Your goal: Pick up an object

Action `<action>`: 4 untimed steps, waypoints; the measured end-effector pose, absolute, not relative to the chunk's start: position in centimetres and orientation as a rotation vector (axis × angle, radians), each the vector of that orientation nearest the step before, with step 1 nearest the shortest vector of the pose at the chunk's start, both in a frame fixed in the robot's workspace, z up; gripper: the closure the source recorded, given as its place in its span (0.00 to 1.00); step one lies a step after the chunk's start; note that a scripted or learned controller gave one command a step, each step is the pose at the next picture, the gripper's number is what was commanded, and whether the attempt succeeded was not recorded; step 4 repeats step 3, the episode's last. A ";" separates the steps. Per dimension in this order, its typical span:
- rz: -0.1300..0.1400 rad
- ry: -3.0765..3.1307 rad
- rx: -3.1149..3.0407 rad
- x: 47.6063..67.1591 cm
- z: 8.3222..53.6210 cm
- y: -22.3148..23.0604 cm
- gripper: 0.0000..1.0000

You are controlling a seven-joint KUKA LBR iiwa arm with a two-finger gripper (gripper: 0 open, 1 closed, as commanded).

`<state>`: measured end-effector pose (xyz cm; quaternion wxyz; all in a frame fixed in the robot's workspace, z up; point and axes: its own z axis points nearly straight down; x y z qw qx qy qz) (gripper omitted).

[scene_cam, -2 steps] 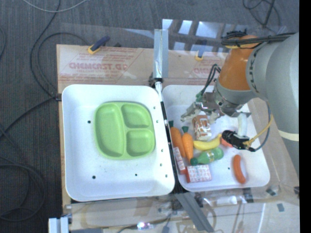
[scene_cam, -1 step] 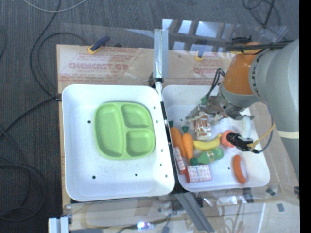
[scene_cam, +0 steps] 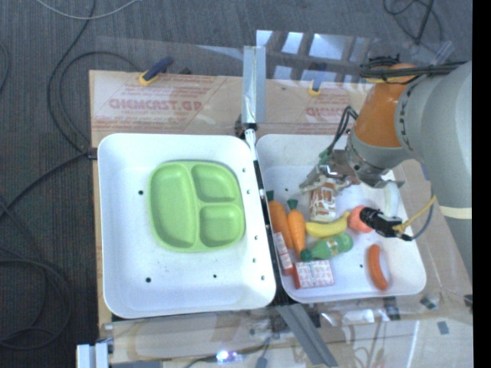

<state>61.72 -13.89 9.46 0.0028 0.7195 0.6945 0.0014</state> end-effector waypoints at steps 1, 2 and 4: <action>-0.008 2.346 2.096 64.9 22.3 -4.4 1.00; -0.011 2.381 2.055 64.9 21.2 -2.1 1.00; -0.006 2.682 1.647 60.8 17.9 3.9 1.00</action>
